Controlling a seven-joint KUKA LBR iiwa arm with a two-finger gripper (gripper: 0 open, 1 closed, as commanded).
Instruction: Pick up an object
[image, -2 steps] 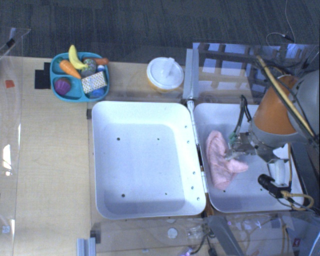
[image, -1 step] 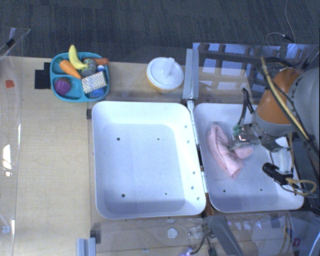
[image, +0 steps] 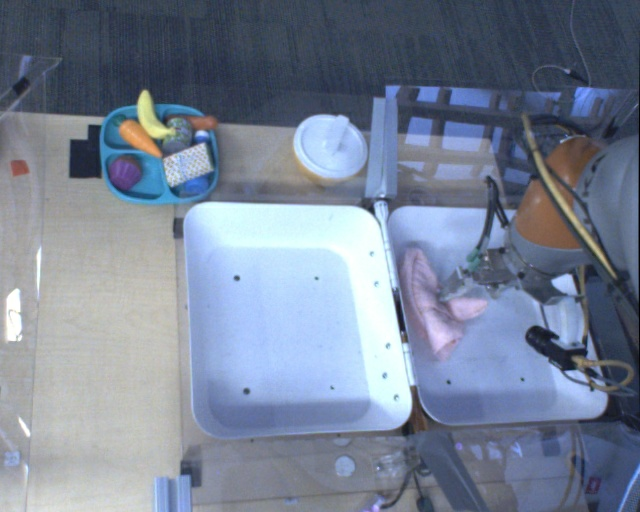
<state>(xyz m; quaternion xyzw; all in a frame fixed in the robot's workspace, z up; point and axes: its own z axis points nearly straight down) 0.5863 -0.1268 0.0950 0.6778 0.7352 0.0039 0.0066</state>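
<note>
Now | pink cloth (image: 428, 300) long axis top-to-bottom, right bin (image: 500, 395) | gripper (image: 470, 285) claw: cannot tell

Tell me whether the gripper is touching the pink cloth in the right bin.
Touching. In the camera view the gripper meets the pink cloth at its right edge, with no gap visible between them.

The claw (image: 470, 284) fingertips are too small to tell against the pink cloth (image: 430, 302).

Bright, even overhead light, no hard shadows. Left bin (image: 285, 320) floor looks slightly bluish w/ soft shade along its near wall. Faint glare streaks on the clear panel (image: 20, 300) at far left. Whole pic a bit soft/grainy, esp. right-side cables (image: 560, 170).
</note>
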